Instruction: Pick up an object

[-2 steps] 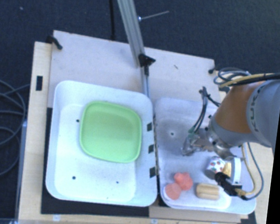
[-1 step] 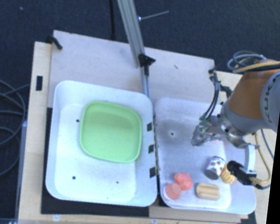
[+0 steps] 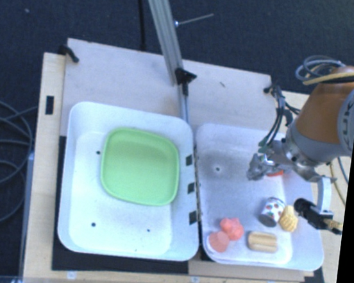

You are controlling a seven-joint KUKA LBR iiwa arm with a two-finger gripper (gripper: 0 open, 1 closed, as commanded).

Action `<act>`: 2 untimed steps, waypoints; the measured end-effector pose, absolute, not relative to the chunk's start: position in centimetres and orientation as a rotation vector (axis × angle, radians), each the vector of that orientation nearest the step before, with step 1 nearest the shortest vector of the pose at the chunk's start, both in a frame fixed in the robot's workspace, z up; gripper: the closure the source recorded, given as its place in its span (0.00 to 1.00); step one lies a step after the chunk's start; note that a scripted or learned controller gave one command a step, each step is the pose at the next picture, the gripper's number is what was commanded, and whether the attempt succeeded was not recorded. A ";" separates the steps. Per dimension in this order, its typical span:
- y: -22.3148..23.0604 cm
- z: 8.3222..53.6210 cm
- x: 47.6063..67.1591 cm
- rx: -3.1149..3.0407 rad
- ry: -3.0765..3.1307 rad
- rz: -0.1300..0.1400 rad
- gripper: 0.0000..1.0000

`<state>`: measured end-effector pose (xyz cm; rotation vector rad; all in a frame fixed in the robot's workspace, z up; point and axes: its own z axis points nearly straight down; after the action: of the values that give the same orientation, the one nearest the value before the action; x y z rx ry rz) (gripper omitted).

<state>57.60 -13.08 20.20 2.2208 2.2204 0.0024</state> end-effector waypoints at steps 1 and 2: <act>-7.1 21.4 56.6 2.216 2.226 0.004 1.00; -2.5 21.1 55.6 2.218 2.225 0.001 1.00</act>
<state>55.62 -2.50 21.06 2.2182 2.2247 0.0012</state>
